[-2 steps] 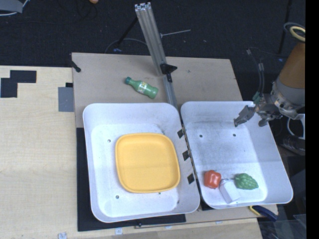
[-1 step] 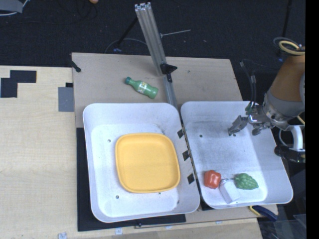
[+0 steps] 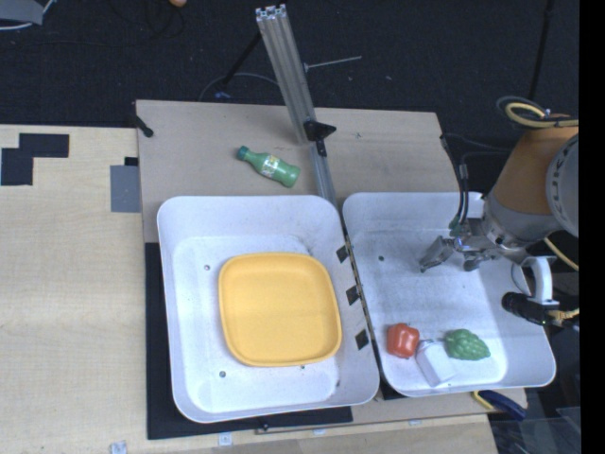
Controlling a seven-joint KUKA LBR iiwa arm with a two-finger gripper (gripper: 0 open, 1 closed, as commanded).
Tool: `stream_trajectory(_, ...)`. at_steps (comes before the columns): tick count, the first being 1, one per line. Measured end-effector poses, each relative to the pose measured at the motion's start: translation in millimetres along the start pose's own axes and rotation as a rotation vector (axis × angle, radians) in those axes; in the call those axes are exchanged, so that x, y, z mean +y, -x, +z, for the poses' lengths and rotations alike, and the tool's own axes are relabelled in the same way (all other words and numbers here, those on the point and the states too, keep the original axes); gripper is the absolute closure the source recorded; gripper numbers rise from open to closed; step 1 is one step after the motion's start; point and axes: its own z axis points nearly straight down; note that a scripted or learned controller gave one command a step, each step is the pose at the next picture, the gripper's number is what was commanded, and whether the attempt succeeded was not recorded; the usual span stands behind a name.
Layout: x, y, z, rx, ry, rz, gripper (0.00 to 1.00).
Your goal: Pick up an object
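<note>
Gripper [image 3: 452,256] over right bin [image 3: 529,372], fingers spread, nothing between them. Below it, toward bin's near edge: red pepper [image 3: 403,340], white block [image 3: 435,364], green leafy piece [image 3: 466,345]. Pepper probably light, smooth, slippery; grasp across widest middle.

Arm [image 3: 534,183] reaches from right (orange band up top); claw [image 3: 452,255] low, fingers splayed, holding nothing.

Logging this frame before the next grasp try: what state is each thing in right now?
Gripper: fingers spread open, holding nothing, over the right bin.
Red pepper: loose in the right bin, near its front edge.
Green object: loose in the right bin.
White block: lying between the two.
Yellow plate: flat in the left bin.
Green bottle: on its side, on the bench behind the bins.
</note>
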Motion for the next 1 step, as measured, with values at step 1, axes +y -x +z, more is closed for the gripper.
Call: stream_trajectory(1,1.1,1.0,-13.0,-0.001,0.005,0.001,1.0)
